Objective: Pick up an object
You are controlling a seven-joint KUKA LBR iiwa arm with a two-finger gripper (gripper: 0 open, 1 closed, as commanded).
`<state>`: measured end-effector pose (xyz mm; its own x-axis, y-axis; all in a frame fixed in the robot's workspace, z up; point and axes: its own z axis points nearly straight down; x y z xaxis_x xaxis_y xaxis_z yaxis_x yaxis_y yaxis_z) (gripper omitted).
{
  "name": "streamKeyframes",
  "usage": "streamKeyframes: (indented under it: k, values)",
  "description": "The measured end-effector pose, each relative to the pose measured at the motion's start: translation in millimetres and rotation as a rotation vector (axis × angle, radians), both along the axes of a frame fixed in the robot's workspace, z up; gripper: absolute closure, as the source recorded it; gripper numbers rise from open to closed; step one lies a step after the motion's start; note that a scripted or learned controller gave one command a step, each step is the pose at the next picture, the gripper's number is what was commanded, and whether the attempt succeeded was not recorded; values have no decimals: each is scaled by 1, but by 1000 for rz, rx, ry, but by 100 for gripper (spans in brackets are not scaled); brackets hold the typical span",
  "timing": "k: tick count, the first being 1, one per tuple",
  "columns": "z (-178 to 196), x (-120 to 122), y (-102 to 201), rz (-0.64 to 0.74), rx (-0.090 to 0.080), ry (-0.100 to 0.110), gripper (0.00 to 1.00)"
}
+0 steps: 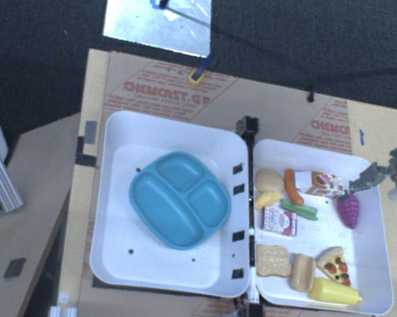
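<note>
The right bin (381, 254) holds several toy foods. Among them are purple grapes (348, 208), a red-and-white carton (321, 183), an orange sausage (293, 187), a green bean pod (299, 209), a pizza slice (334, 263), a toast slice (273, 260) and a yellow bottle (334, 292). My gripper (379, 186) hovers over the bin's upper right corner. It is open, with nothing between its fingers. One fingertip (364, 180) is just above and to the right of the grapes and close to the carton's right end.
The left bin (106, 244) holds a blue divided plate (179, 199). A black divider (246, 199) joins the two bins. In the right bin there are also a tan bun (270, 179), a pink packet (280, 221) and a bread roll (303, 272). A shiny metal sheet (161, 6) lies beyond the bench.
</note>
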<state>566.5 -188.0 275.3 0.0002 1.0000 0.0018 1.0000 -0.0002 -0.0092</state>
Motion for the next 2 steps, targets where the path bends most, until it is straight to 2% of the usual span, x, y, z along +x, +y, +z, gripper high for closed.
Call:
streamKeyframes:
  k: [1, 2]
  values:
    - [7, 2, 1, 3, -2, -11, 0]
    - [-35, 1, -1, 1, -2, -8, 0]
